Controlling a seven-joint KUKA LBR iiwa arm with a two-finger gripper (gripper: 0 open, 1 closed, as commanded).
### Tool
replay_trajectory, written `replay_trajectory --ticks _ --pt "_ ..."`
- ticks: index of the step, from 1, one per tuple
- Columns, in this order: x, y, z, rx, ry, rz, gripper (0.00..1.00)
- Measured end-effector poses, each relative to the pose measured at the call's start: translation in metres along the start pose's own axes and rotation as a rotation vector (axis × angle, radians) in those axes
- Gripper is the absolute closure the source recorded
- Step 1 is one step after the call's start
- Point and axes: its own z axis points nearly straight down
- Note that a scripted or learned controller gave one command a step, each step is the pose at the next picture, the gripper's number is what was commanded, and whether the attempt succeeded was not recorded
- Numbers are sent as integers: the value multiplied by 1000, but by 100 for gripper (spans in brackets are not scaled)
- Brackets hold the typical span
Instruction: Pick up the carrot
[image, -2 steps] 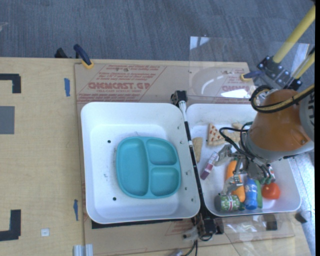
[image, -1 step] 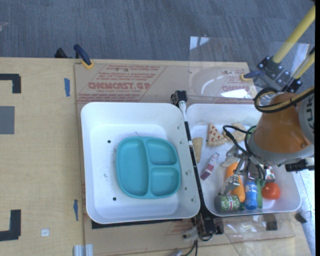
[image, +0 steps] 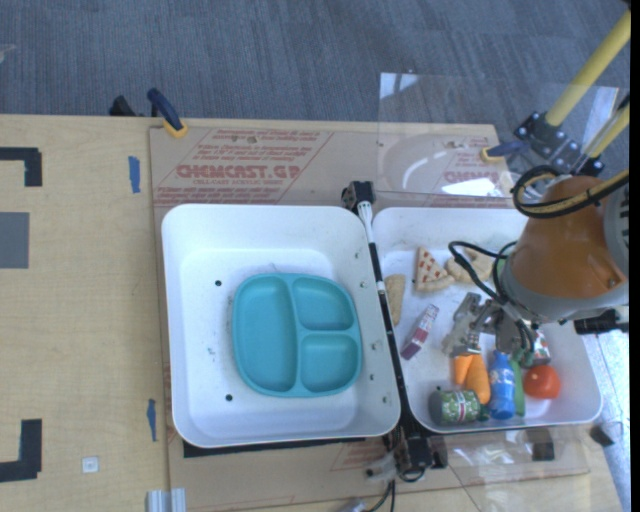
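The carrot (image: 471, 373) is a short orange piece lying in the right bin (image: 583, 405), near its front wall. It rests beside a blue bottle (image: 503, 385) and just above a green can (image: 457, 405). My gripper (image: 478, 336) hangs just behind the carrot and over it, reaching down from the orange-banded wrist (image: 562, 250). Nothing shows held in the gripper; the carrot lies on the bin floor.
A red tomato (image: 541, 381) sits right of the bottle. A pizza slice (image: 430, 268), a tan bread piece (image: 396, 296) and a pink packet (image: 419, 331) lie in the right bin's left half. The left bin (image: 190, 300) holds a teal divided plate (image: 250, 345).
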Motion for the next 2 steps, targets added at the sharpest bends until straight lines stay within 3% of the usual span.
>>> replay_trajectory --ticks 1,2 --pt "1 0 1 0 2 1 0" --pt "25 -24 12 1 5 396 0"
